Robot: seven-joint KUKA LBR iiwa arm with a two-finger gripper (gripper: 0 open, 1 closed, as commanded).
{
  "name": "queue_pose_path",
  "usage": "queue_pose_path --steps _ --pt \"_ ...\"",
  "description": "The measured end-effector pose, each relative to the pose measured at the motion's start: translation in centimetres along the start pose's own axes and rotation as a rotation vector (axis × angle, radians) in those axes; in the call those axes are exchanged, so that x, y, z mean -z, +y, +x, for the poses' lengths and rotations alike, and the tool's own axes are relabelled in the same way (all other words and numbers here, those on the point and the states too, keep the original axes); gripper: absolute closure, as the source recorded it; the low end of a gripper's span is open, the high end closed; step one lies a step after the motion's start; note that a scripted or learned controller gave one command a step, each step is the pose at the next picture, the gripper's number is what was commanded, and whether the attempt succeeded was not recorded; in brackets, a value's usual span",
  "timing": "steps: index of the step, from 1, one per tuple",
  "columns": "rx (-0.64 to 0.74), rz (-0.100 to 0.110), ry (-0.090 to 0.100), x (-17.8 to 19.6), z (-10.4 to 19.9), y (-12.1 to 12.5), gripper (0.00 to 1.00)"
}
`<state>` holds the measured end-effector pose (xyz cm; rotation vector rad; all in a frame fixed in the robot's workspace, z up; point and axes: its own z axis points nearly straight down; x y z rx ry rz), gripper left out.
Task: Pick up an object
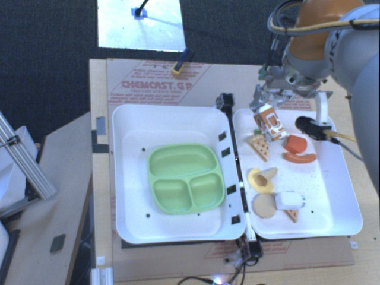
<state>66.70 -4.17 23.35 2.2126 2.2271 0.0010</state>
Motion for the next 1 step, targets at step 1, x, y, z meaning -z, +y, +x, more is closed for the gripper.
queue_pose_path --steps 1 --pt "-0.006 0.001 0.000 -1.82 -0.97 -0.17 1.00"
